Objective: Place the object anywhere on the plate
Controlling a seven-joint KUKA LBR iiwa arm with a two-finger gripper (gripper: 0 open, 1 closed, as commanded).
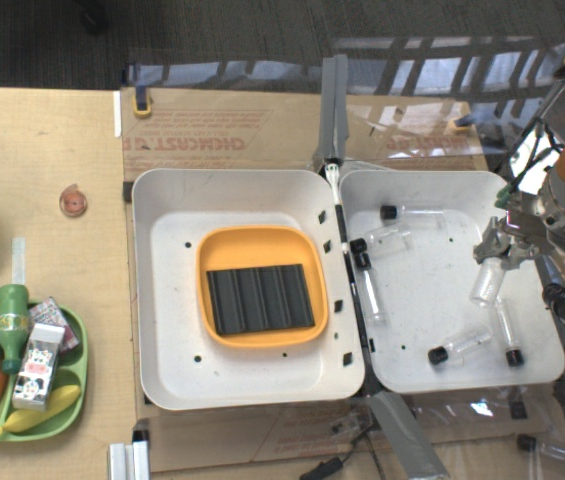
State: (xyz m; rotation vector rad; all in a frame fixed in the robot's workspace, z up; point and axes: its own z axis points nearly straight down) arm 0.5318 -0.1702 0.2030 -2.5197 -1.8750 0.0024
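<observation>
An orange plate [260, 245] with a black ridged slab [262, 299] on it lies in the left bin [162, 298]. Several clear plastic tubes with black caps lie in the right bin [412, 368]. My gripper [498, 252] hangs over the right side of that bin. It is shut on the top end of one clear tube [486, 283], which points down from the fingers. Other tubes lie at the bin's back [412, 212], by its left wall [384, 239], and at its front [459, 349] [507, 330].
The raised divider [347, 268] between the two bins stands between my gripper and the plate. To the left, on the wooden table, a green tray [62, 408] holds toy food and a bottle. Cardboard lies behind the bins.
</observation>
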